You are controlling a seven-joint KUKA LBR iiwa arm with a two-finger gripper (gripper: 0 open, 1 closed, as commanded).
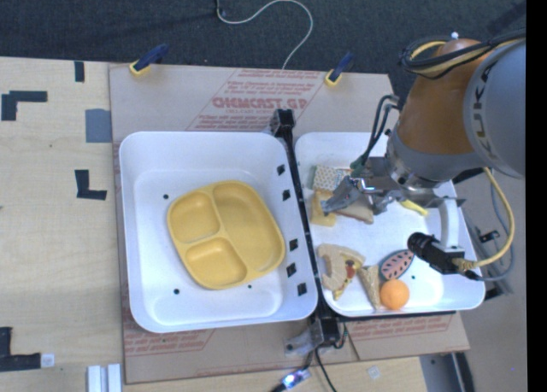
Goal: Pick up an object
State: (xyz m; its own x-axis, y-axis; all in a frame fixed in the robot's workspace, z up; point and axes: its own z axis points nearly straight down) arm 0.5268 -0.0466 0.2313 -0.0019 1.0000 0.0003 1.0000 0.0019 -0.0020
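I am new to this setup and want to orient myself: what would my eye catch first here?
First the yellow divided plate, lying alone in the left bin. Next the arm's orange band at the right, with the gripper low over the right bin, near its far left side. An orange ball sits at that bin's near edge.

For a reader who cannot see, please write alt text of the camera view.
A grey and orange robot arm reaches from the right, its gripper low in the right white bin among small items, including an orange ball. The left white bin holds a yellow divided tray.
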